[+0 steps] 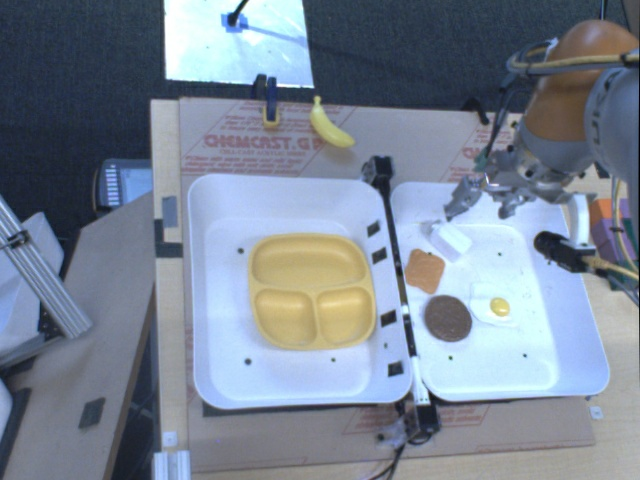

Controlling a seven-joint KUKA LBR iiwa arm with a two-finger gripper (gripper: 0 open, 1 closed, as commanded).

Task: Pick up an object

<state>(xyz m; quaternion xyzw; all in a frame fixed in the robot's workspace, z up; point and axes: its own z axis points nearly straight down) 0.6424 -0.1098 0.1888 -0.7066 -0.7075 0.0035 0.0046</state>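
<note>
Claw (pixel 487 196): fingers spread apart, nothing between them; white block (pixel 449 239) lies just below-left in right bin (pixel 560 368), long axis diagonal.

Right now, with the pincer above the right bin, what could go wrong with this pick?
The white block, toast piece, brown patty and fried egg all look flat and low, so the open pincer may slide off. The block lies near the bin divider, risking a knock against it.
</note>
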